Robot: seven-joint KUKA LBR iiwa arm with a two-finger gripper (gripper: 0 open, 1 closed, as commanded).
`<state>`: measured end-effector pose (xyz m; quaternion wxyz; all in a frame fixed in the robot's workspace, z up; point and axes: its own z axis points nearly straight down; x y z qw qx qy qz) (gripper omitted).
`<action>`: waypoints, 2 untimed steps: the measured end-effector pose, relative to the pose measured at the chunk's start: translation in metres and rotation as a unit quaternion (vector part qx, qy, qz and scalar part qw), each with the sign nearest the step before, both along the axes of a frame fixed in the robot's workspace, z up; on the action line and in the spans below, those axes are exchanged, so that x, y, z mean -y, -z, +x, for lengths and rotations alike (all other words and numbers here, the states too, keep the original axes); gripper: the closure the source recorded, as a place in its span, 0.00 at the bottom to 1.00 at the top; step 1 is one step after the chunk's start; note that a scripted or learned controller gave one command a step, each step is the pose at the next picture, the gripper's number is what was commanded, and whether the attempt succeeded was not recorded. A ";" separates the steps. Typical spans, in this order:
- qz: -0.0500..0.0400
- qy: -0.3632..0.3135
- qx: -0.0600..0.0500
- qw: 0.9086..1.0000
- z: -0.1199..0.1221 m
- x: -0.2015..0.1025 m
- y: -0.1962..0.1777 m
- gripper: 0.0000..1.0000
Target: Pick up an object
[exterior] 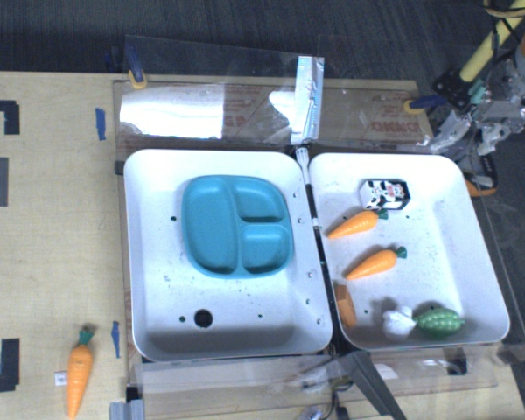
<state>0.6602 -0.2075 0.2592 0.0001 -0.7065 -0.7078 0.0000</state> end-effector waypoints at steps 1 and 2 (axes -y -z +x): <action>0.001 -0.055 -0.003 0.998 -0.008 -0.055 0.113 0.00; -0.001 -0.023 0.002 1.000 -0.038 -0.085 0.172 0.00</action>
